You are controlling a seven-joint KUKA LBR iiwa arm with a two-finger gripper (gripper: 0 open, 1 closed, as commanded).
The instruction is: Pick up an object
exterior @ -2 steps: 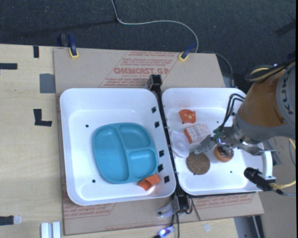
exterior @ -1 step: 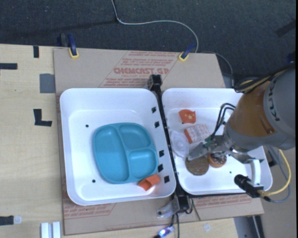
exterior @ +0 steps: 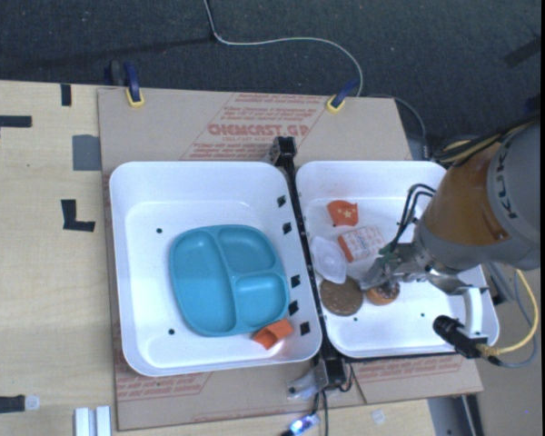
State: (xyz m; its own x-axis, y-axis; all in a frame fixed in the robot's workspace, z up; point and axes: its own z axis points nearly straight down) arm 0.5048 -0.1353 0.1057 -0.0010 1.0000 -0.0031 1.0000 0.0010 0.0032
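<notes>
While you look down on the counter [exterior: 36, 243] at a slant, you see two shallow white bins set side by side on a brown cardboard sheet [exterior: 254, 125]. Your left bin [exterior: 132, 243] holds a blue divided plate [exterior: 227, 277] near its middle, and a small orange object [exterior: 272, 334] lies by the bin's near right corner, just beside the plate's edge.

Your right bin [exterior: 418, 339] holds a loose cluster of things toward its left side. An orange packet with a pale mark [exterior: 342, 213] sits nearest the far edge. Just below it lies a pale wrapper with reddish print [exterior: 361, 242], and to its left a clear, crumpled plastic piece [exterior: 330, 257]. A round brown disc [exterior: 341, 299] lies near the dividing wall, toward the near edge. Beside it, to the right, is a small brown and tan object [exterior: 382, 293].

The grey arm with its orange band [exterior: 468, 209] reaches in from the right side. Its pincer [exterior: 384, 275] is lowered over the small brown and tan object. You cannot tell how far the pincer is open, or whether it grips anything.

A white cable [exterior: 291, 42] loops across the dark floor beyond the counter's far edge.
</notes>
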